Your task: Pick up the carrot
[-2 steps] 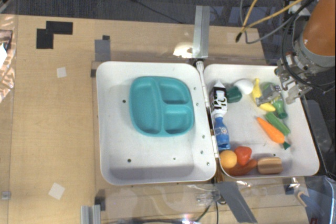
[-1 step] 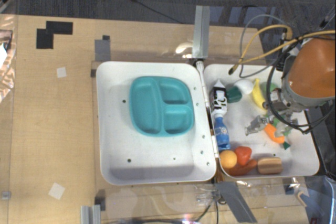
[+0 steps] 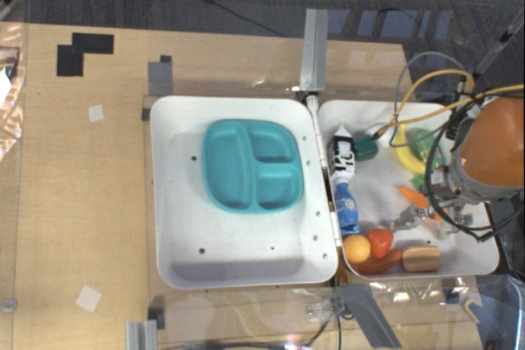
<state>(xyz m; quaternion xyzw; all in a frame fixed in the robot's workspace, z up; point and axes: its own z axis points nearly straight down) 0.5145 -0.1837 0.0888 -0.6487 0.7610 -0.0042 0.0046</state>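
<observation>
Carrot [image 3: 410,195] sits in the right bin [image 3: 484,262] just beside the gripper [image 3: 417,215], slightly up and left of the tips, long axis running up-left to down-right; can't tell the gripper's state, nothing visibly held.

A teal plate [image 3: 251,165] with three sections sits in the left bin [image 3: 176,258]. In the right bin [image 3: 484,262] are a blue bottle [image 3: 345,207] (lying down), a yellow ball [image 3: 356,247], a red tomato [image 3: 380,242], a brown bun [image 3: 421,259] and a banana [image 3: 408,157].
</observation>
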